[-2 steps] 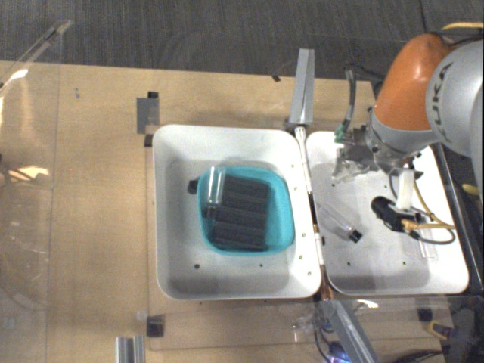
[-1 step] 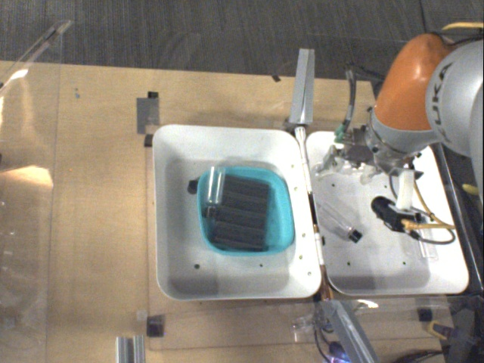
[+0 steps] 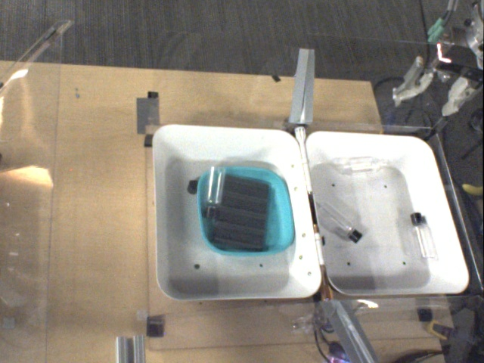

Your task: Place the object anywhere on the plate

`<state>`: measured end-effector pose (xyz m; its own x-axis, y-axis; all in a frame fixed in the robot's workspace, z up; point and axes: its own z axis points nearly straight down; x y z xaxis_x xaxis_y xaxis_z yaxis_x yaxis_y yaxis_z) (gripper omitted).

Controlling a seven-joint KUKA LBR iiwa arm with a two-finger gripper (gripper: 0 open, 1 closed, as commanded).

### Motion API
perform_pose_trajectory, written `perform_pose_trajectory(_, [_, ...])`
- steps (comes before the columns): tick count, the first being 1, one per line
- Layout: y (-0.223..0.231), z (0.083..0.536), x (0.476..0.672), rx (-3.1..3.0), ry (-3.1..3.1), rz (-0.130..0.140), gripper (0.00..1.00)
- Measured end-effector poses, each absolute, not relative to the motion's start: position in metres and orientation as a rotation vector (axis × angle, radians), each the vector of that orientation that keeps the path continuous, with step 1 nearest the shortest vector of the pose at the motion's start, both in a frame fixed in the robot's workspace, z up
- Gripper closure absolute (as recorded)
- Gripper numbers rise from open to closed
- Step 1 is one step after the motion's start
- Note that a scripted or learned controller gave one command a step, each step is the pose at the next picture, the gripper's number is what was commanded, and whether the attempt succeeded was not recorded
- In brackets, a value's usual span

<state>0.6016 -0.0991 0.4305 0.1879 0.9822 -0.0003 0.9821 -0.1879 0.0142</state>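
The gripper [image 3: 442, 72] sits at the far upper right of the camera view, above the floor beyond the right bin [image 3: 446, 274] and well apart from both bins; nothing shows in its grasp, and whether it is open or closed cannot be told from this small, cluttered patch. In the left bin [image 3: 170, 271] lies a teal plate [image 3: 283, 216] carrying a dark ridged block [image 3: 240, 212]. A clear tube [image 3: 214, 185] rests across the plate's upper left rim, touching the block's edge. The right bin holds two more clear vials with black caps: one [image 3: 342, 224] near its middle, tilted, another [image 3: 422, 235] towards its right wall
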Motion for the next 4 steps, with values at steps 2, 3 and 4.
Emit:
perform_pose_trajectory(2, [-0.198,0.438,0.488,2.117,2.304,0.007,0.0])
perform_pose_trajectory(3, [-0.197,0.45,0.491,2.1,2.305,0.012,1.0])
perform_pose_trajectory(4, [-0.192,0.336,0.55,1.98,2.43,0.004,1.0])
